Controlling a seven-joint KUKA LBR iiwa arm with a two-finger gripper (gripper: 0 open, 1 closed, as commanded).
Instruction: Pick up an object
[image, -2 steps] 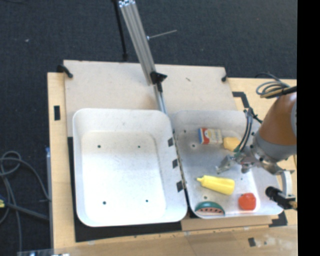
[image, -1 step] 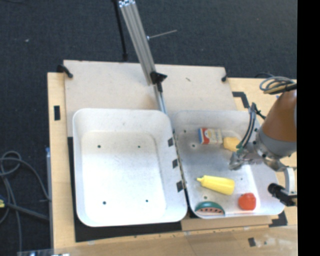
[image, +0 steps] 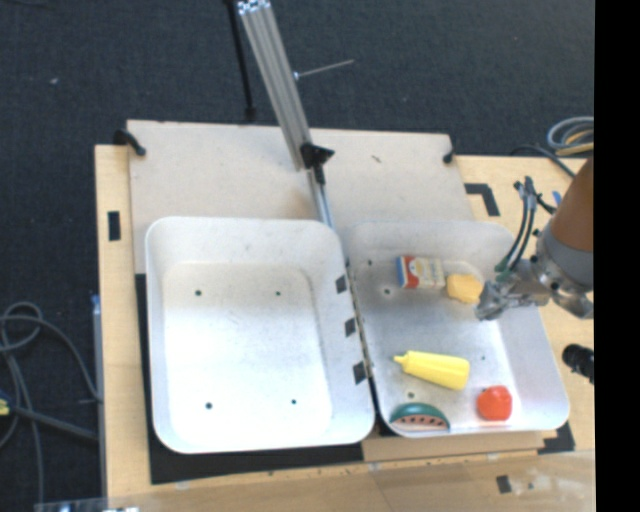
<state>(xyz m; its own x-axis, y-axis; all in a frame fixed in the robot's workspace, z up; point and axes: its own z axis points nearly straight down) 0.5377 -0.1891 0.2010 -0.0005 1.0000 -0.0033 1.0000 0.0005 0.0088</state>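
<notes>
Starting at the left, the left bin (image: 245, 330) sits white and shallow, its floor speckled with a few dark dots. A grey metal pole (image: 285, 95) slants down from the top toward the gap between the bins.

Over to the right bin (image: 525, 375), where all the objects lie. Near its upper middle, a small carton (image: 420, 272) with a red and blue end rests on its side. Touching or just beside its right end is a pale yellow lump (image: 463, 289), rounded and soft-looking. Lower down, a yellow bottle (image: 434, 368) lies flat, its pointed cap aimed left. At the bin's bottom edge there's a watermelon slice (image: 419, 418), green rim and red flesh, and to its right a small red fruit (image: 494, 403), apart from both.

Now the arm: it comes in from the right, orange band up high, grey wrist angled down and leftward. The gripper (image: 490, 301) hangs low at the lump's right side, very close to it, perhaps touching. Whether it's open or closed, I can't tell; the tips blur into grey metal.
</notes>
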